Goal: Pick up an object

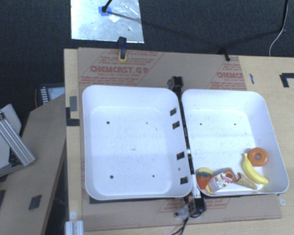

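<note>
- 2 bins sit side by side on the bench: the left bin has nothing in it, and the right bin holds all the objects.
- 4 or so items cluster in the right bin's near corner: a banana, an orange ring touching its upper end, a small carton, and a round orange-red piece by the divider. A brown piece lies between carton and banana; what it is I cannot tell.
- Claw state: cannot tell.
- Step, as I judge it: the very start, with no object lifted.
- Next move calls for a descent into that near corner. The ring or banana looks the easiest target; the tight crowding and the bin wall risk a blocked or double grasp.
</note>
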Available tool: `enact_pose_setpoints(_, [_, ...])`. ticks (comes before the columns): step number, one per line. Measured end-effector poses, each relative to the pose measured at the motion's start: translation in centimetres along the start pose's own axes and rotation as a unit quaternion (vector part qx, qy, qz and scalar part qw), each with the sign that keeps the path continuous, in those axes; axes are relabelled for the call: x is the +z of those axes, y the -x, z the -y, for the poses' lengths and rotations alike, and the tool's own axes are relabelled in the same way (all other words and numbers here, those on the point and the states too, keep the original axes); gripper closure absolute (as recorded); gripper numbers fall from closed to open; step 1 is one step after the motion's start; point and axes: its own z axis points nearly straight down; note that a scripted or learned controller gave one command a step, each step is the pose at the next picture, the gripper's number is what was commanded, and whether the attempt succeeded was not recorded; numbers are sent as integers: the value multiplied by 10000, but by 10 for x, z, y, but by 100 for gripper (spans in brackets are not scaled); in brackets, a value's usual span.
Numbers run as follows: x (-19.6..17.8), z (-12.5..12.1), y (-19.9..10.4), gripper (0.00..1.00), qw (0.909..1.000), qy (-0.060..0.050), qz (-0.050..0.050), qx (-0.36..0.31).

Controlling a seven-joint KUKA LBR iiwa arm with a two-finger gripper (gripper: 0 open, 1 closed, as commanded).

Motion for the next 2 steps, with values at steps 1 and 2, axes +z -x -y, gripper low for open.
enact_pose_setpoints(1, [-21,29,30,100,10000,37,9,-1])
enact_pose_setpoints(2, [-61,55,28,100,10000,47,9,-7])
